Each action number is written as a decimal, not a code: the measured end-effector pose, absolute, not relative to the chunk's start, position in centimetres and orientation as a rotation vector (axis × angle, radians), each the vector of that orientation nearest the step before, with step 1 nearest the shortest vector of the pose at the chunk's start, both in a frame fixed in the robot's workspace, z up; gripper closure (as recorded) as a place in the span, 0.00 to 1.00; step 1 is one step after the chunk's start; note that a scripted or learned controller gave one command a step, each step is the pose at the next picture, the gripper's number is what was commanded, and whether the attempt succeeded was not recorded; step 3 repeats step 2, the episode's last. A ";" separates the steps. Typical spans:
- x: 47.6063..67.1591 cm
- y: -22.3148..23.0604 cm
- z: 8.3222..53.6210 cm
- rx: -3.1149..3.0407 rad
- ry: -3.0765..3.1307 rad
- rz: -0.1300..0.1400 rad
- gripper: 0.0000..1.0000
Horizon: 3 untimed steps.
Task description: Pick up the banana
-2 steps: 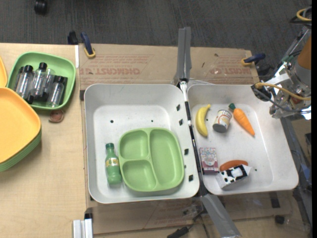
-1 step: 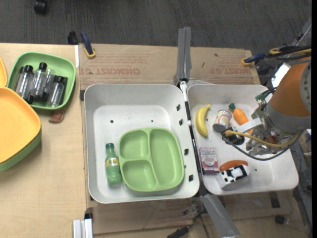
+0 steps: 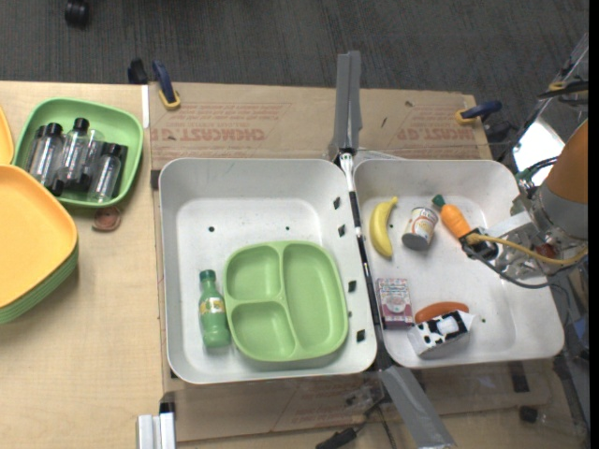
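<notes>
The yellow banana lies on the floor of the right bin, near its left wall, with its length running front to back. My gripper hangs over the right side of that bin, well to the right of the banana and apart from it. A small can and an orange carrot lie between the gripper and the banana. The arm's orange band is at the right edge of the view.
A pink box, a red sausage-like piece and a white and black block lie at the right bin's front. The left bin holds a green divided plate and a green bottle. A green tray of bottles and yellow plates stand at the far left.
</notes>
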<state>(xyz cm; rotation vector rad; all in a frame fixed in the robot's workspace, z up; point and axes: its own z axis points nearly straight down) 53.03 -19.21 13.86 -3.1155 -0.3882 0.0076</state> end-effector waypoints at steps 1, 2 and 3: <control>61.2 -21.0 17.1 -3.101 -0.500 0.005 1.00; 59.0 -22.2 23.4 -3.125 -0.323 0.006 1.00; 59.0 -22.2 23.4 -3.125 -0.323 0.006 1.00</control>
